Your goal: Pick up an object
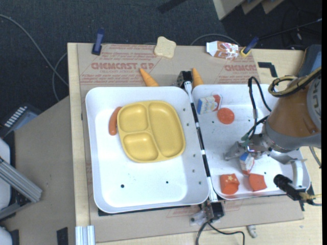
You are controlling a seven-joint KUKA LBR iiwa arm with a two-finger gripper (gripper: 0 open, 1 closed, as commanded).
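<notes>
We see the gripper (pixel 246 157) low in the right bin (pixel 240 93), fingers closed around a small blue-and-white carton (pixel 247 162), just above two red blocks (pixel 243 182) by the bin's near edge.

My gripper (pixel 247 157) hangs low in the right bin (pixel 232 137), over a small blue-and-white thing (pixel 247 162), with two red blocks (pixel 243 182) just nearer.

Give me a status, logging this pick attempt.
Gripper low in right bin, over a small white-and-blue item. Grasp unconfirmed. Red pieces close by.
</notes>
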